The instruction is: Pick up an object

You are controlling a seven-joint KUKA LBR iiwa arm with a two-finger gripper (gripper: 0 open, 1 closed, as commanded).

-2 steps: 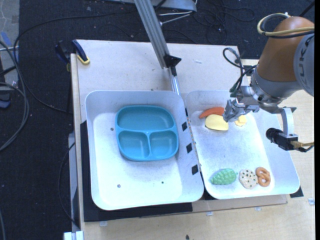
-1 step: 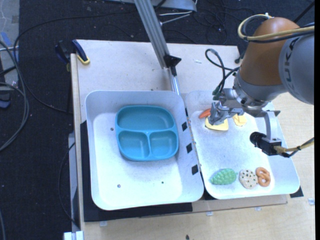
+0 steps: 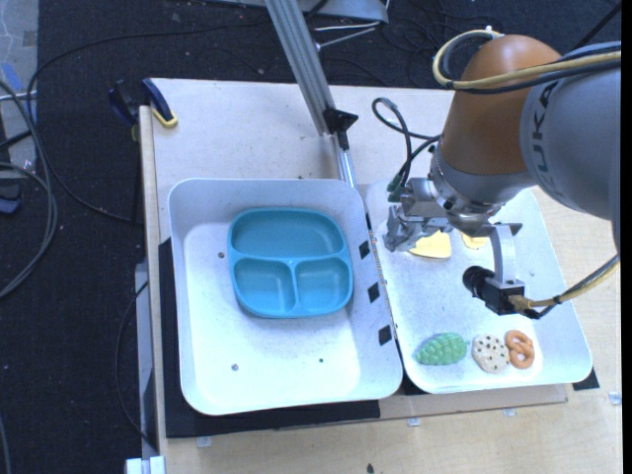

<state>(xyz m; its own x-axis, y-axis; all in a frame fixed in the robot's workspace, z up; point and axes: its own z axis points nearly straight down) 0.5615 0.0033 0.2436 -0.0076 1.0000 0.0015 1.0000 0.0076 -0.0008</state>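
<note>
A: What is seen, from left to right?

B: A blue divided tray [image 3: 290,262] is laid in the left bin [image 3: 197,363]. In the right bin [image 3: 563,354], a pale yellow piece [image 3: 432,247] is lying near the far end, and a green lump [image 3: 441,349], a speckled cookie [image 3: 488,353] and a pretzel [image 3: 519,348] are lined up along the near rim.

A: And the gripper [image 3: 403,227]?

B: It is lowered over the far part of the right bin, just beside the yellow piece and on its left. Whether it is open or closed cannot be told; nothing is seen held in it.

A: Which thing is likely being gone for?

B: The yellow piece, it is judged, since it is nearest; the three by the rim are well apart from the tool.

A: How should the step be done well?

B: The tool should be centred over the piece rather than left beside it, then brought straight down until the bin floor is nearly met. The piece looks flat, so a shallow close may slide off it. The bin wall near the tool should be kept clear of, and the lift should be made slowly so a weak hold is noticed.
</note>
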